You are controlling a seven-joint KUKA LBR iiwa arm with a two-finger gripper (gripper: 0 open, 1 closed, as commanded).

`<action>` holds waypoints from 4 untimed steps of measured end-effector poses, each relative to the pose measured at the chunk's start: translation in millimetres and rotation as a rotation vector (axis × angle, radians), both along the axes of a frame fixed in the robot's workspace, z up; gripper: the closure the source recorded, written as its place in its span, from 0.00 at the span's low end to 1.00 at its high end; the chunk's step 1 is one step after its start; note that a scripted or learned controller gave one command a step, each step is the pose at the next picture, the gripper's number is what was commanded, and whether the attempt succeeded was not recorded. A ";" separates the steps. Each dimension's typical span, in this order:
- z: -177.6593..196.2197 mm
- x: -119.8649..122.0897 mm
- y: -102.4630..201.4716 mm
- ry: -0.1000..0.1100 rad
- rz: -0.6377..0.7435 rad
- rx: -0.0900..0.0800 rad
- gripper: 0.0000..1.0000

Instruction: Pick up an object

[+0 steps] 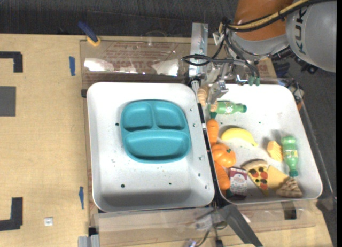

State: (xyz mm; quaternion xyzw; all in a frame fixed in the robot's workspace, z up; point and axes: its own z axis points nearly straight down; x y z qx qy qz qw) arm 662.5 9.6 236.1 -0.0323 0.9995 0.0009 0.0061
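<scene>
My gripper [210, 92] hangs over the far left corner of the right bin [304, 128], open, with nothing between its fingers. Just below it lies a small green bottle [228, 107] on its side. Further down the bin's left side are a carrot [212, 131], a banana [239, 135] and an orange pepper [223, 157]. A pizza slice [263, 175], a red and white packet [238, 180], a second green bottle [289, 154] and a small yellow piece [274, 149] lie towards the near right.
The left bin [101, 160] holds a teal divided plate [155, 131]. A ridge where the two bins meet [206, 149] runs close to the carrot and pepper. Clear plastic sheeting [133, 59] lies behind the bins. Bare bin floor [267, 115] shows right of the small bottle.
</scene>
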 end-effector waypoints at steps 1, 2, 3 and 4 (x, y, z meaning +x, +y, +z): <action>64.1 6.2 -69.0 -0.004 0.044 -0.005 1.00; -29.3 3.3 26.7 0.014 0.056 0.002 1.00; 47.9 6.5 -9.4 -0.004 0.084 -0.003 1.00; 36.8 -57.4 -15.5 0.005 0.101 -0.003 1.00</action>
